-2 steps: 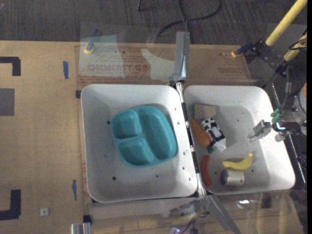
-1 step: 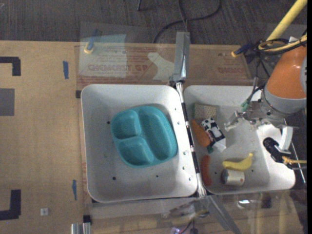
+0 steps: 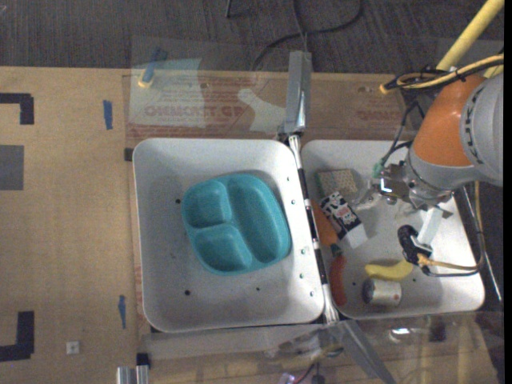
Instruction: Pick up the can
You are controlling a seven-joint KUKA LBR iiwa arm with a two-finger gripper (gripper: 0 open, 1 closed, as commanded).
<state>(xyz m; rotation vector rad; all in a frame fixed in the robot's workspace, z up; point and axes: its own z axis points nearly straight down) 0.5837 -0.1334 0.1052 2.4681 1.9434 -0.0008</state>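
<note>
Lying near the right bin's near edge was one can, one banana just beyond; the arm reached over the bin's far right; its gripper's state could not be told.

The arm is cut off by the right edge of the camera view, so only its grey wrist end and orange band show; the gripper sits under that bulk, and its fingers are too small and crowded to tell apart; the right bin has its far right rim partly covered by the arm; the can lies near the bin's front wall, its label too blurred to read; the carton carries black-and-white print too small to make out; the red item against the divider is too indistinct to name.
</note>
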